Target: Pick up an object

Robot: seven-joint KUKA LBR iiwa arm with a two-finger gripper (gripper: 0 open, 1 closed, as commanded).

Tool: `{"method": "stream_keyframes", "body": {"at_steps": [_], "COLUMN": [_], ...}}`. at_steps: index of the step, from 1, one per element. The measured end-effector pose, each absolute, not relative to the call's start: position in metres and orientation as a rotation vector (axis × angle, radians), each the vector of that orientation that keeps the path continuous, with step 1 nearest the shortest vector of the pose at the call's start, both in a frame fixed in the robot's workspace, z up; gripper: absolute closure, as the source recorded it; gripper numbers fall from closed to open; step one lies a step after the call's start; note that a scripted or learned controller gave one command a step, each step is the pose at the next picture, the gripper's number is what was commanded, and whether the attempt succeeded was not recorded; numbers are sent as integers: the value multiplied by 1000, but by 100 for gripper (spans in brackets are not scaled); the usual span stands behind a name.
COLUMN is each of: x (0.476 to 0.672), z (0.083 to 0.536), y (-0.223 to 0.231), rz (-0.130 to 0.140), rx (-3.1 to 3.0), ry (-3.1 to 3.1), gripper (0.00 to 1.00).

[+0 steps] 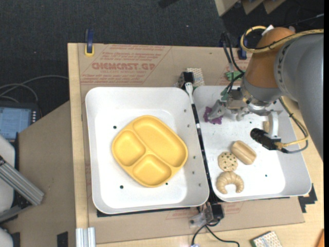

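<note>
The desk (pixel 128 68) is a pale board with red lettering printed across its far part, and it stands over dark carpet. Two shallow white bins lie directly on it, side by side and touching along their inner edges. The left bin (pixel 100 138) is the larger in view and takes up the middle of the board; the right bin (pixel 288 181) sits against it and reaches the board's right edge. A small blue and yellow clamp (pixel 90 41) grips the far left corner of the desk. Black cables (pixel 205 223) trail over the near edge, just in front of where the bins meet.
</note>
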State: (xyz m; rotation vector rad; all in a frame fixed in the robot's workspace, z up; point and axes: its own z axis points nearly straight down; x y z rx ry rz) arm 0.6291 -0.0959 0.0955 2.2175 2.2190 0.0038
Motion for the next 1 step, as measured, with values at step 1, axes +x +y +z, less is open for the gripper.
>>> {"method": "stream_keyframes", "body": {"at_steps": [1], "x": [668], "z": [85], "y": [-96], "rz": [4], "rx": [2216], "ry": [2221], "gripper": [0]}}
